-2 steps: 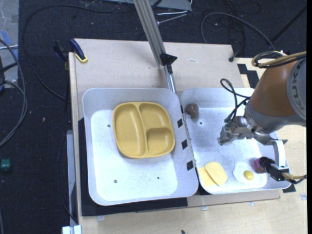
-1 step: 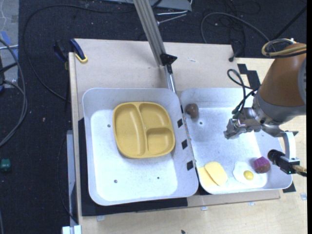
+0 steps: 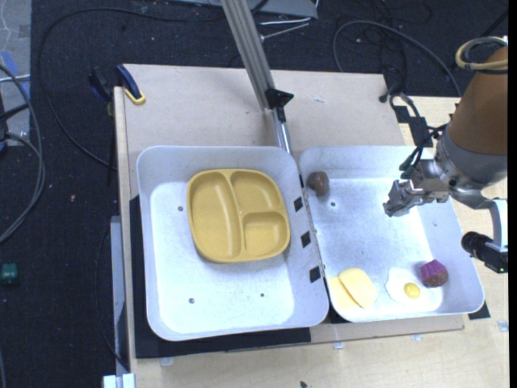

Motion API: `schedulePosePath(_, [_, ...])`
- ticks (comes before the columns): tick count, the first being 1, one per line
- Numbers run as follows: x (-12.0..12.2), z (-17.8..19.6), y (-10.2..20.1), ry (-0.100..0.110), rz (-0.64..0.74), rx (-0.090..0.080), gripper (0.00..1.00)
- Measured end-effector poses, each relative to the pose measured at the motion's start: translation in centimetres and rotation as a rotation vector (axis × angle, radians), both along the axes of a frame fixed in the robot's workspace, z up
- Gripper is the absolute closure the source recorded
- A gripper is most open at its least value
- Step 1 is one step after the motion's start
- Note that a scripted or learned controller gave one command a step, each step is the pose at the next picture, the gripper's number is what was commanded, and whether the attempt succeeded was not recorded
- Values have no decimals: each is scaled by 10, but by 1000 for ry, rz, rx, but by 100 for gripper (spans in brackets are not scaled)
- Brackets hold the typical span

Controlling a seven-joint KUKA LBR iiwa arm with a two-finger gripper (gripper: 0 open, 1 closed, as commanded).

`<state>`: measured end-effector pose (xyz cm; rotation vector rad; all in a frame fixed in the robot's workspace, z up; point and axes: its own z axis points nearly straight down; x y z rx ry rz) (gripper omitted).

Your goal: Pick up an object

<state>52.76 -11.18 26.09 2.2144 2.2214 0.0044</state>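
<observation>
Camera view: glossy yellow divided plate (image 3: 239, 215), smooth white bin (image 3: 161, 297), round brown lump (image 3: 318, 183).

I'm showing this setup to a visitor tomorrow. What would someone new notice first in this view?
Probably the yellow divided plate, alone in the middle of the left bin. Next, the grey arm with its orange band reaching in from the right, its gripper over the right bin. Then the small food toys there: a fried egg, a purple piece and a yellow piece along the near edge, and a brown one at the far left corner.
</observation>
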Motion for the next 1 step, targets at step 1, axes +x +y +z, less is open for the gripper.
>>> schedulePosePath(1, [-7, 1, 46, 6, 3, 2, 100])
